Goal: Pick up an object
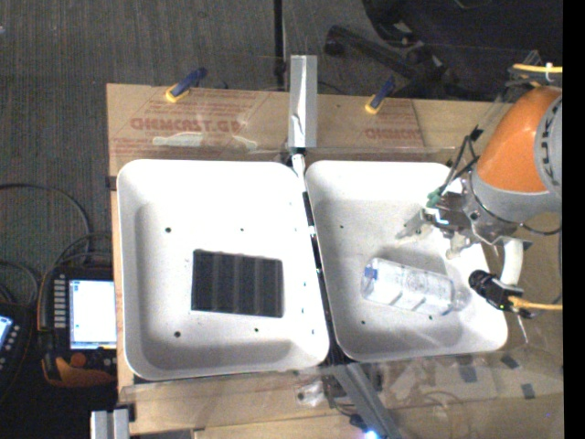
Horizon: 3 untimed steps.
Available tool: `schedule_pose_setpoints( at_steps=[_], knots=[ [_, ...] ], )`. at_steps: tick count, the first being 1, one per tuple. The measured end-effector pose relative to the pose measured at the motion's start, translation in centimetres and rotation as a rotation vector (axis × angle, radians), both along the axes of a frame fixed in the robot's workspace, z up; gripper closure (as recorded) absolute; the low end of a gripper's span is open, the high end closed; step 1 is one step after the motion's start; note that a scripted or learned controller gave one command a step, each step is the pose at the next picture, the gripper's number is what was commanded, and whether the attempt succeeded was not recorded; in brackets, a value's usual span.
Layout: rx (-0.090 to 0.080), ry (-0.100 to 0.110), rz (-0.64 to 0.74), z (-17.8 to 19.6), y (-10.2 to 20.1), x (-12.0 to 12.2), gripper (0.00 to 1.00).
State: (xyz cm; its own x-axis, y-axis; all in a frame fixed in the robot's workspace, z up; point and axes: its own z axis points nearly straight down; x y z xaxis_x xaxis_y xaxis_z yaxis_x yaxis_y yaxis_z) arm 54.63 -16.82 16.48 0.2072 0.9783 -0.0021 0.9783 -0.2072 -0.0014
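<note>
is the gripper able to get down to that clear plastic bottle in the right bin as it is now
Probably yes. The clear plastic bottle lies on its side, alone on the floor of the right bin, with nothing over it, and the gripper hangs just above and beyond it.

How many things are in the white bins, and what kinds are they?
Clear plastic bottle, lying on its side in the right bin: 1
Black ridged tray, lying flat in the left bin: 1
Total: 2
</note>
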Motion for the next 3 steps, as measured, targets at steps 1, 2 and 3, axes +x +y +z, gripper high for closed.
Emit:
schedule_pose_setpoints(
  at_steps=[1, 2, 3],
  knots=[
    [0.001, -0.001, 0.198, -2.4, -0.1, -1.2, 0.0],
    [-0.004, -0.014, 0.237, -7.3, 5.9, -2.7, 0.0],
    [-0.002, -0.018, 0.376, -7.3, 4.1, 4.7, 0.0]
  ],
)
